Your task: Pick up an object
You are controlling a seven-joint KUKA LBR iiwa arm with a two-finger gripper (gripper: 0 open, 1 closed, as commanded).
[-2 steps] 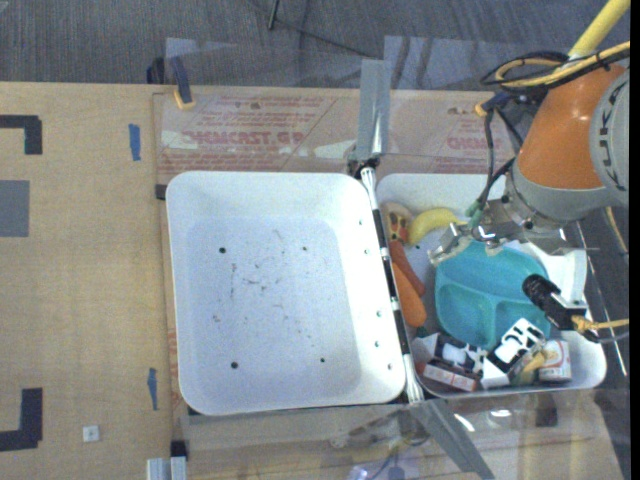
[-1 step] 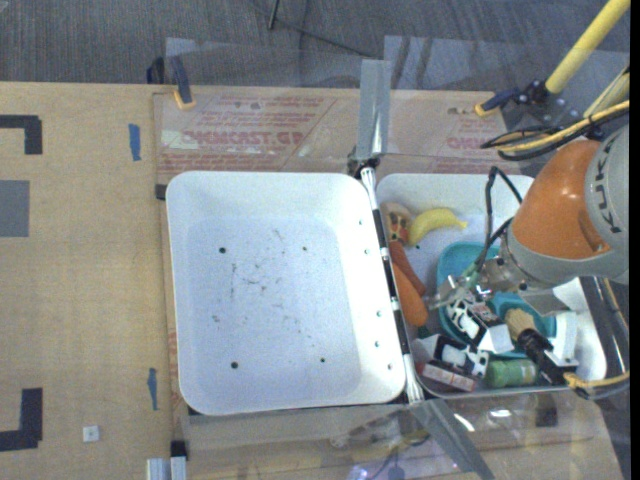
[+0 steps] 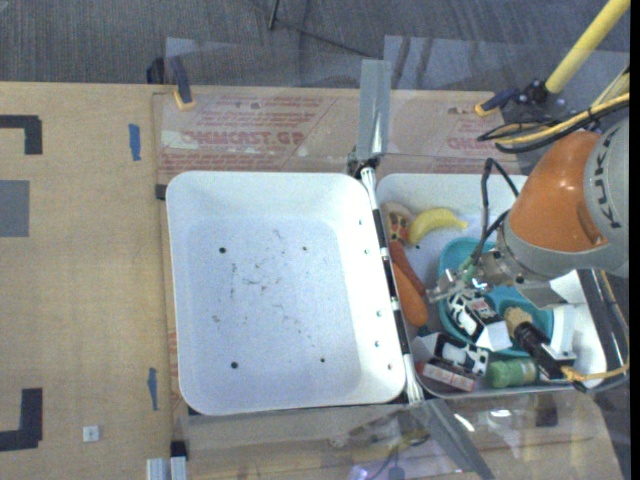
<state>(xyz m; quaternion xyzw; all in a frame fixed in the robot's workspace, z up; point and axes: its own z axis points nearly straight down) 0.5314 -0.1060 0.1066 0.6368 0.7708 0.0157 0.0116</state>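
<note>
While the arm (image 3: 570, 208) reaches in over the right bin (image 3: 590, 293), its gripper (image 3: 462, 290) sits low among the clutter; can't tell whether the jaws are apart or together. Right bin contents: banana (image 3: 437, 222) near the top, orange carrot-shaped item (image 3: 409, 288) along the left wall, teal piece (image 3: 462, 255) under the gripper, green bottle (image 3: 510, 372) at the bottom. Left bin (image 3: 190, 208) sits alongside on the counter (image 3: 80, 268).
</note>
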